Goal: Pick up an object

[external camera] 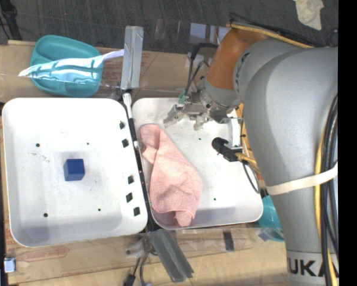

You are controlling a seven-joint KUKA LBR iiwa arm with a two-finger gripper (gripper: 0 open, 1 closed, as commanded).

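Observation:
A pink cloth lies crumpled along the left side of the right bin, running from its far left corner to its near wall. A small blue cube sits in the middle of the left bin. My gripper hangs over the far end of the right bin, just beyond and to the right of the cloth's upper end. Its fingers are spread open, pointing down, with nothing between them.
A teal bag with a white plastic flap rests on the bench behind the left bin. A grey strip stands at the back between the bins. The arm's grey body covers the right bin's right side.

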